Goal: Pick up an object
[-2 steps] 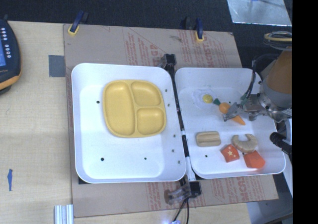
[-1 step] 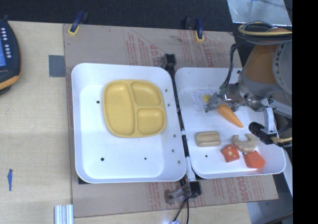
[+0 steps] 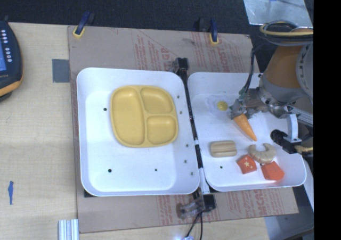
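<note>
Closing in on the carrot (image 3: 244, 125) looks like the step in hand: gripper (image 3: 239, 107) sits low in the right bin (image 3: 213, 178), right at the carrot's thick upper end.

How to do it well, my read:
- Centre on the thick end, not the taper. The cone narrows toward the lower right, so a bite further down will likely squeeze it out sideways.
- Carrot lies flat, tilted, tip pointing to the lower right. Line the closing axis across its width, not along it.
- Small yellow piece (image 3: 221, 106) lies just beside the gripper on its left (could get nudged or caught in the bite).
- Lift straight up before any travel. The tan block (image 3: 222, 148), mushroom (image 3: 262, 152), red cube (image 3: 246, 164) and orange-red block (image 3: 273, 171) sit near the bin's front, apart from the carrot, so a vertical exit clears them.
- Check for a real hold on lift; contact alone proves nothing.

Gripper state: cannot tell how wide it stands. The wrist and cabling crowd that spot and the tips blur into the carrot's top. It appears to touch or nearly touch the thick end, but I don't see the carrot clearly pinched, so I'm not calling it held.

Left bin (image 3: 85, 127) has the yellow tray (image 3: 128, 114), well apart.
</note>
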You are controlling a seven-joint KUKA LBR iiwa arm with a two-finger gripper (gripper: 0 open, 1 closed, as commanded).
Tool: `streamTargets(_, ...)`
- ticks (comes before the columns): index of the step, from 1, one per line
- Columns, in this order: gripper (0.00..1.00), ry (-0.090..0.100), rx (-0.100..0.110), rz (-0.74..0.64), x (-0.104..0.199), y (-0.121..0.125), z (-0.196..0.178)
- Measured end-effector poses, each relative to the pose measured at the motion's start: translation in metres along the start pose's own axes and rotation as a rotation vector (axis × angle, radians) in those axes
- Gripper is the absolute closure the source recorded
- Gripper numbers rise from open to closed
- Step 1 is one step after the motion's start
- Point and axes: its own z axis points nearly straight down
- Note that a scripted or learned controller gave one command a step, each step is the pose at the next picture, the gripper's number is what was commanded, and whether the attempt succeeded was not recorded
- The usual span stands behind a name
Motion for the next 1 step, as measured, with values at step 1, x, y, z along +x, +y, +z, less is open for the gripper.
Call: streamTargets(1,1.0,0.005,-0.008,-0.006,0.0898,-0.0207,-0.0952)
